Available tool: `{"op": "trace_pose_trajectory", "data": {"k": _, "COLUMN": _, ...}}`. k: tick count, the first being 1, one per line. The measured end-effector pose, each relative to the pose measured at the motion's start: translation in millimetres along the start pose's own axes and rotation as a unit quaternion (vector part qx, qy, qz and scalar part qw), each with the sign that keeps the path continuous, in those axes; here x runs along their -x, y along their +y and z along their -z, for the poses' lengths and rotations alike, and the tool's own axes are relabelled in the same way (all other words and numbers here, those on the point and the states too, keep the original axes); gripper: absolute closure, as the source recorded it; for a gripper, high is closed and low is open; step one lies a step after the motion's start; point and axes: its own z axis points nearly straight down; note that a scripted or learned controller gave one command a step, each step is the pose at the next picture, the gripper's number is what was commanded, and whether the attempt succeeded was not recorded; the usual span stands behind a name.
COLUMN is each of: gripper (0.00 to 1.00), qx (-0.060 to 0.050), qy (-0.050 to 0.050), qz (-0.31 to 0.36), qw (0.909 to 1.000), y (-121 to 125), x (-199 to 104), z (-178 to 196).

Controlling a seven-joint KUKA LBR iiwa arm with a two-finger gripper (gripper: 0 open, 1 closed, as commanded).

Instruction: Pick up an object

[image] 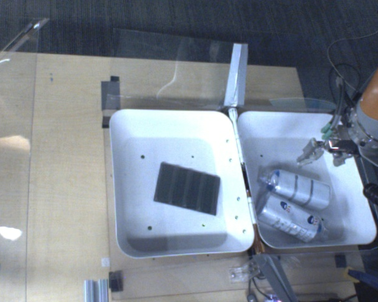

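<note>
Two silvery bottles [294, 203] lie touching; the gripper [324, 150], spread wide at their 1 o'clock, may slip between them.

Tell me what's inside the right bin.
The right bin holds two clear plastic bottles lying side by side: the upper bottle and the lower bottle. The gripper hovers above them. The floor beneath the bottles is covered.

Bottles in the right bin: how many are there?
2. One bottle lies on its side near the middle of the right bin; the other bottle lies beside it, nearer the front wall. None seems hidden.
</note>
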Motion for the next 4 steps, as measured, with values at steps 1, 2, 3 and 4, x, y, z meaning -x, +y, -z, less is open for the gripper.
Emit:
{"op": "trace_pose_trajectory", "data": {"k": 1, "gripper": 0.00, "qx": -0.001, "qy": 0.000, "qz": 0.057, "qw": 0.9984, "y": 7.5, "x": -9.2, "z": -98.8}}
{"op": "trace_pose_trajectory", "data": {"k": 2, "gripper": 0.00, "qx": 0.006, "qy": -0.001, "qz": 0.086, "qw": 0.9963, "y": 52.1, "x": -25.3, "z": -166.3}}
{"op": "trace_pose_trajectory", "data": {"k": 3, "gripper": 0.00, "qx": 0.003, "qy": -0.001, "qz": 0.178, "qw": 0.9840, "y": 116.9, "x": -25.2, "z": -167.9}}
{"op": "trace_pose_trajectory", "data": {"k": 4, "gripper": 0.00, "qx": 0.004, "qy": -0.001, "qz": 0.188, "qw": 0.9822, "y": 100.9, "x": -26.8, "z": -167.3}}
